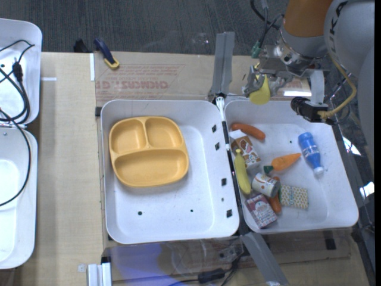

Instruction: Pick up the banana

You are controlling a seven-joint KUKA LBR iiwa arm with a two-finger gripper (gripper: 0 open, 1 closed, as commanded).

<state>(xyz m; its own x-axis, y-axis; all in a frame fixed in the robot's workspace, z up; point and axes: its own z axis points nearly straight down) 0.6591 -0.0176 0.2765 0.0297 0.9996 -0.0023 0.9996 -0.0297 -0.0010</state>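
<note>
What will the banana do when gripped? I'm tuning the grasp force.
The banana looks like a smooth, curved toy, so probably stiff, light and somewhat slippery. It lies along the right bin's left wall, beside a small can, so a push may pivot it rather than roll it.

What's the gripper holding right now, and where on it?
A small yellow object sits at the gripper, above the right bin's back edge; what it is and where it is gripped cannot be told. The banana lies in that bin, untouched.

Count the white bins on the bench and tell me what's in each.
2. The left bin holds a yellow divided plate. The right bin holds the banana, carrot, blue bottle and other items.
</note>
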